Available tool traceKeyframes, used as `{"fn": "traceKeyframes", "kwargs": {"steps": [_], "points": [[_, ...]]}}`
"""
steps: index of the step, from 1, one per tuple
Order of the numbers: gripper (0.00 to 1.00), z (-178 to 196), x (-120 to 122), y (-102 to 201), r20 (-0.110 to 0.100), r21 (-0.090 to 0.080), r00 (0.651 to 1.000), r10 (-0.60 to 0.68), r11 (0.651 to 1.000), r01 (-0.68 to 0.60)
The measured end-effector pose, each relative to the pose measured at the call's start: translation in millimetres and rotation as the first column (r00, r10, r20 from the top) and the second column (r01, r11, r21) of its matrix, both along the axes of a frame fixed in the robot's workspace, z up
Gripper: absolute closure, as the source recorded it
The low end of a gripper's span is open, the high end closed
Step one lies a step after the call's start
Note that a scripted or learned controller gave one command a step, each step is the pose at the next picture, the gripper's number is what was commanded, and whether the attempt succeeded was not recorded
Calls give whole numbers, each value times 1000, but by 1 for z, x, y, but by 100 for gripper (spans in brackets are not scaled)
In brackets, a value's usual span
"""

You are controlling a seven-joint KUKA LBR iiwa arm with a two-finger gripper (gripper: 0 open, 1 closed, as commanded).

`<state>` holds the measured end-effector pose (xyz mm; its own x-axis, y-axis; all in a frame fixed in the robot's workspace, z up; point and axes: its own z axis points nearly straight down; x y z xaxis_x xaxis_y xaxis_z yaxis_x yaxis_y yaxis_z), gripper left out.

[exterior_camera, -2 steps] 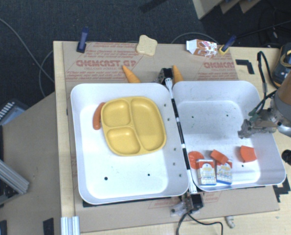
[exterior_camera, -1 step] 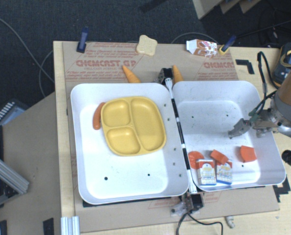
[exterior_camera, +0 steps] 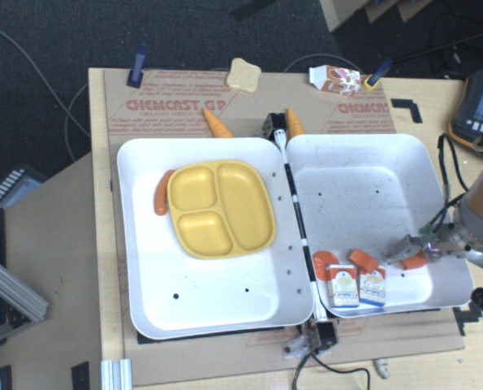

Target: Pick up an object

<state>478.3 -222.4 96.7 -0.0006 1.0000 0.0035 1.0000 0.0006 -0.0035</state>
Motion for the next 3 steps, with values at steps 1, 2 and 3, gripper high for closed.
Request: {"fn": "traceKeyframes", "kwargs": {"steps": [1, 2, 3], "points": [[100, 11, 1, -1, 5, -4, 1000, -2, 1000, 2], [100, 16, 104, 94, 5, -1, 1000, 2, 1000, -2], [100, 89, 130, 154, 6, -3, 1000, 2, 1000, -2]]}}
